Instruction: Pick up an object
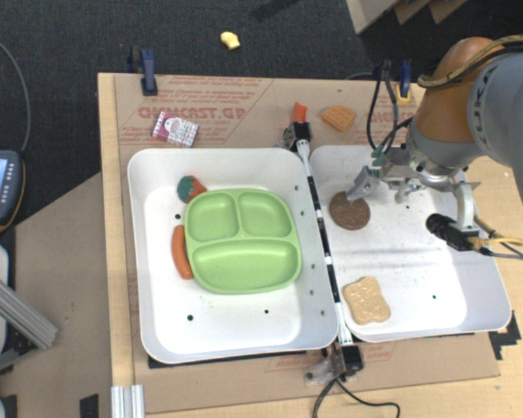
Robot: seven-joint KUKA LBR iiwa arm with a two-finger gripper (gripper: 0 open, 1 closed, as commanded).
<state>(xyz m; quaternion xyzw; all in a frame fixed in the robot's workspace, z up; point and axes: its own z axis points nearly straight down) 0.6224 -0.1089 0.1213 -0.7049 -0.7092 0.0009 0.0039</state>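
The camera view shows the hand point(379, 184) low over the right bin point(471, 307), at its upper left part, with the grey arm point(497, 103) and its orange band above it. How the hand stands cannot be told, as its tip is small and partly lost against the wrist. Just beside it, to the left and below, lies a round brown cookie point(349, 211) on the bin floor. A pale cracker-like piece point(367, 300) lies near the bin's lower left. In the left bin point(157, 320) sits a green divided tray point(241, 239), which partly hides an orange carrot-like piece point(181, 252) and a small green-and-orange thing point(190, 187). On the counter point(235, 103) lies another tan piece point(338, 117).
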